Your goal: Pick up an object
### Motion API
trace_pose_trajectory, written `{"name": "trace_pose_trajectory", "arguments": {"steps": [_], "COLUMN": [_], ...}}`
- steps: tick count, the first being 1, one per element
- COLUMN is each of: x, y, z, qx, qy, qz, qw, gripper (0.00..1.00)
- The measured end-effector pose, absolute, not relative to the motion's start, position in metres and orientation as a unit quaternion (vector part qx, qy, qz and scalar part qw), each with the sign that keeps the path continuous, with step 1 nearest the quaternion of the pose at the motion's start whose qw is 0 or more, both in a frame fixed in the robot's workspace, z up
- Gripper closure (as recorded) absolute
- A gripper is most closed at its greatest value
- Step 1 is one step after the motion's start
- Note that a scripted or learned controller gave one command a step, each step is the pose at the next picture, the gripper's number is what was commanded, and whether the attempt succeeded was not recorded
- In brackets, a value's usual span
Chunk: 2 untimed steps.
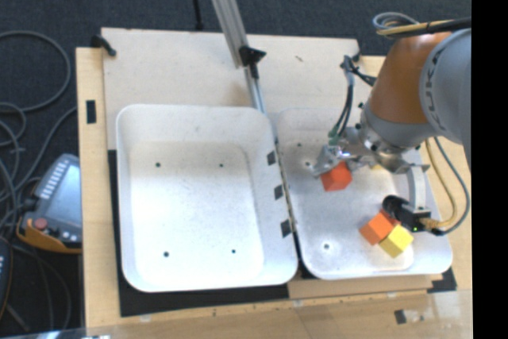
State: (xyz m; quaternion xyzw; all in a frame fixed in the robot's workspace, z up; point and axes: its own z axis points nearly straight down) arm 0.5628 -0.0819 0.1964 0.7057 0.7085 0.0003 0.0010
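**Gripper over the right bin**

From above, you see the gripper low in the right bin, its tip at a red block. You cannot tell its opening. An orange block touches a yellow block nearby.

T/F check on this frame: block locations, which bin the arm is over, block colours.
1. The arm is over the right bin. True.
2. A red-orange block lies by the gripper. True.
3. The yellow block sits in the left bin. False: it is in the right bin, touching an orange block.
4. The right bin holds one block. False: it holds three.
5. A blue block lies between the bins. False: the blocks are red-orange, orange and yellow.
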Motion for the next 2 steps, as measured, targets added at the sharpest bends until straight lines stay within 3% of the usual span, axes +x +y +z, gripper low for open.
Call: {"name": "trace_pose_trajectory", "arguments": {"steps": [1,2], "x": [0.496,0.484], "y": [-0.009,0.054], "z": [0.196,0.207], "qx": [0.704,0.704], "qy": [0.71,0.711], "qz": [0.0003,0.0013], "qw": [-0.002,0.0], "gripper": [1.0,1.0]}}
